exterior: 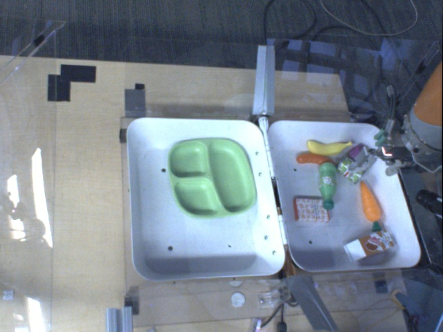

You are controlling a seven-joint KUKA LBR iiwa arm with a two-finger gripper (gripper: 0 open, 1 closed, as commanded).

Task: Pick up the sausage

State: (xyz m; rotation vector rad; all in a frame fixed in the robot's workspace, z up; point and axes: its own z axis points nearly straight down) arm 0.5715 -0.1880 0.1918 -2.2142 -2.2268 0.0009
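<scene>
The sausage is a short orange-red piece lying flat in the upper left part of the right bin, just below a yellow banana. My gripper hangs over the bin's upper right corner, well to the right of the sausage. A purple and green toy lies between the gripper and the sausage. Nothing shows between the fingers.
The right bin also holds a green bottle, a carrot, a red patterned box and a small carton. A green divided plate rests in the left bin. Cables run behind the bins.
</scene>
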